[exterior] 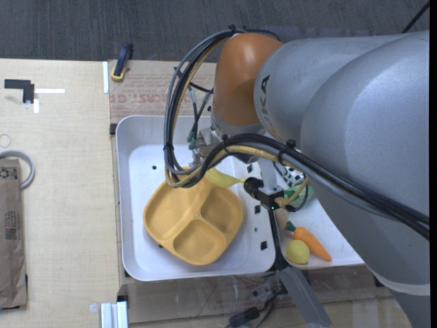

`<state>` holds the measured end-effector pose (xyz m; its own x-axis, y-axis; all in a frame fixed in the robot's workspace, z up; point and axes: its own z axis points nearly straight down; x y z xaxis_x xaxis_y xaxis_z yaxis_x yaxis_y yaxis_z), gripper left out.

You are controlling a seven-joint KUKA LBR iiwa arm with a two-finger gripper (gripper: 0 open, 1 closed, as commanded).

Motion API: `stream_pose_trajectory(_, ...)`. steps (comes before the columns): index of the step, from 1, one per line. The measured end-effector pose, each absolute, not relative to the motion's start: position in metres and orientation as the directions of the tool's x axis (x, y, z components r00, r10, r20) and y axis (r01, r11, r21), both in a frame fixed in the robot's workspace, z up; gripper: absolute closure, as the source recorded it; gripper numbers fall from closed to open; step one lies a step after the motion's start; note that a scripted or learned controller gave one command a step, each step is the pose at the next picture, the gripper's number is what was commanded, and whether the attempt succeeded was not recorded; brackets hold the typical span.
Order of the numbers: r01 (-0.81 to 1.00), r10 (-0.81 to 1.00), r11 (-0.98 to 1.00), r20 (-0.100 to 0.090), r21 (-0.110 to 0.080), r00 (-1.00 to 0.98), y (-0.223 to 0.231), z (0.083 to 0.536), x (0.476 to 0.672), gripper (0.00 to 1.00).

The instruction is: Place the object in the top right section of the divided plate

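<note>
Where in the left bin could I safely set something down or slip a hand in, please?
Bare floor of the left bin runs along its left wall and front rim, bordering the yellow divided plate. The far left corner, beside the cables, is also bare. It is crowded at the plate's top right, under the arm, and by the carrot and lemon in the right bin.

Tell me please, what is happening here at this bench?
A grey arm reaches in from the right, over the left bin. A yellow divided plate lies in that bin. The arm and its cables cover the plate's upper right corner, where a pale yellow object shows at the rim; whether the end effector holds it cannot be told. A carrot and a lemon lie in the right bin.
</note>
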<state>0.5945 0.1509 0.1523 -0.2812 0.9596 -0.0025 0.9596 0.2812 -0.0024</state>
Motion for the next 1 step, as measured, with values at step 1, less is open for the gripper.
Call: stream_pose_trajectory(1,0.967,0.967,0.255,0.002,0.009,-0.255,0.1872,0.0948,0.537,1.0)
